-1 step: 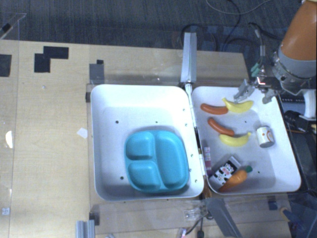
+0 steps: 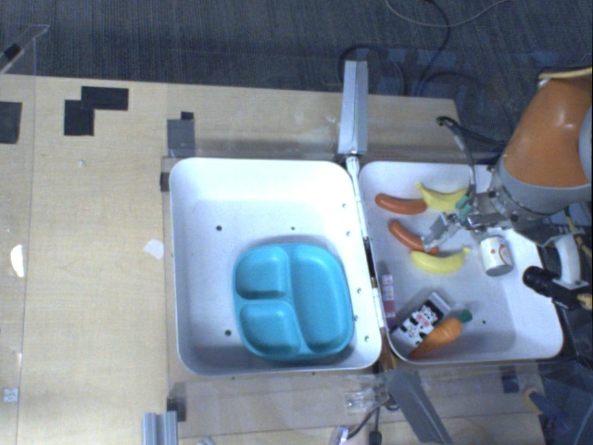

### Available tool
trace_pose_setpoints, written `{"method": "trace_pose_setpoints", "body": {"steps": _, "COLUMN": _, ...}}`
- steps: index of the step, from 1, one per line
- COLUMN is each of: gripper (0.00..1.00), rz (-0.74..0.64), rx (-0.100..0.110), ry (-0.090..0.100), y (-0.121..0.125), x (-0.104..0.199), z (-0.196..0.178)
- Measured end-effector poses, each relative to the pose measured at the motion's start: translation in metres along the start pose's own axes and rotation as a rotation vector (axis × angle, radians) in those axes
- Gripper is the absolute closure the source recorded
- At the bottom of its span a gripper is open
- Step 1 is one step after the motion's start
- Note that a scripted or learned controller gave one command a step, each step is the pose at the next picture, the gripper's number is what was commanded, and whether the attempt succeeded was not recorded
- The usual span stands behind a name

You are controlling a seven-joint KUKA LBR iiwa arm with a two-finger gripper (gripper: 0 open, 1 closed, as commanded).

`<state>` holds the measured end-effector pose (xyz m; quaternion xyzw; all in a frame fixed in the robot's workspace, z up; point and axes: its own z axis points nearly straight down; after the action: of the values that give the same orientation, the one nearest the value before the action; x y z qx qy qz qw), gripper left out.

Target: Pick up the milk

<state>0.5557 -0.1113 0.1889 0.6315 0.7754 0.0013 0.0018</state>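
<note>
Claw (image 2: pixel 451 225) well above milk (image 2: pixel 422 317).

Milk (image 2: pixel 423 315): small dark carton, apparently lying flat, right bin's front, touching carrot.

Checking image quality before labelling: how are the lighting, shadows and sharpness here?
Camera view: lighting even, soft shadows inside the left bin around the blue tray; mild glare on the right bin floor; the gripper and milk carton look small and slightly blurred.
</note>
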Motion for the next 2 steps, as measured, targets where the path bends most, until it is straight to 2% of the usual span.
{"method": "trace_pose_setpoints", "body": {"steps": 1, "gripper": 0.0, "rz": -0.093, "rx": -0.002, "ry": 0.0, "y": 0.122, "x": 0.025, "z": 0.004}}
{"method": "trace_pose_setpoints", "body": {"steps": 2, "gripper": 0.0, "rz": 0.017, "rx": -0.001, "ry": 0.001, "y": 0.065, "x": 0.093, "z": 0.003}}
